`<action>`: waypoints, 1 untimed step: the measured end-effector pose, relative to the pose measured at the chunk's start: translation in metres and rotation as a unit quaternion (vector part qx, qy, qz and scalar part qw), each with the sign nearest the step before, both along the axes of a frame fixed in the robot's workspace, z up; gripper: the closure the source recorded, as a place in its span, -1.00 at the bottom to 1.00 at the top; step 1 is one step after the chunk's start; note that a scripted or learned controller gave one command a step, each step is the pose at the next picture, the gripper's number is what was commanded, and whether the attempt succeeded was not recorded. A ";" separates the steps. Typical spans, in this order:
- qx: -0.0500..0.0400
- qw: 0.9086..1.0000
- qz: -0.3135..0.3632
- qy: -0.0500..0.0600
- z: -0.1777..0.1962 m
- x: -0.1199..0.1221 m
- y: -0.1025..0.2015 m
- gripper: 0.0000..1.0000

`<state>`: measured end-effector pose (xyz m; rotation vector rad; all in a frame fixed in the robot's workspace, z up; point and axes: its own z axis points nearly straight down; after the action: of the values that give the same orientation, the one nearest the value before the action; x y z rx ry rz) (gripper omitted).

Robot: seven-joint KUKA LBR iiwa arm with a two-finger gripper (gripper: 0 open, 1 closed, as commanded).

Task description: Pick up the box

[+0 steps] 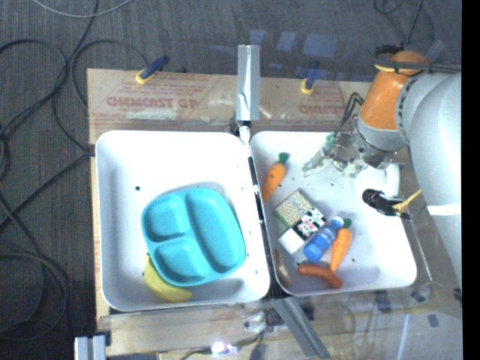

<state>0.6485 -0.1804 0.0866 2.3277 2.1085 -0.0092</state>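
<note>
Camera view, as we read it: the box point(293, 209), a small flat rectangle w/ a patterned greenish top, lies tilted near the middle of the right bin point(405, 272), just beside a smaller black-and-white printed carton point(310, 223) and a blue bottle point(322, 241). The metallic end effector point(335, 158) sits over that bin's upper part, well apart from the box; we cannot tell how wide it is. In the left bin point(120, 171) we see a glossy blue divided tray point(194, 235) overlapping a yellow banana point(165, 285).

Blue plate point(196, 235) over banana point(163, 286); carrots point(274, 176) (two) opposite.
</note>
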 end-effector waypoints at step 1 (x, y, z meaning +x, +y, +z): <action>0.007 0.997 -0.083 0.004 0.000 0.021 -0.020 -1.00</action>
<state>0.6698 -0.2000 0.0862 2.5069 1.9187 -0.0036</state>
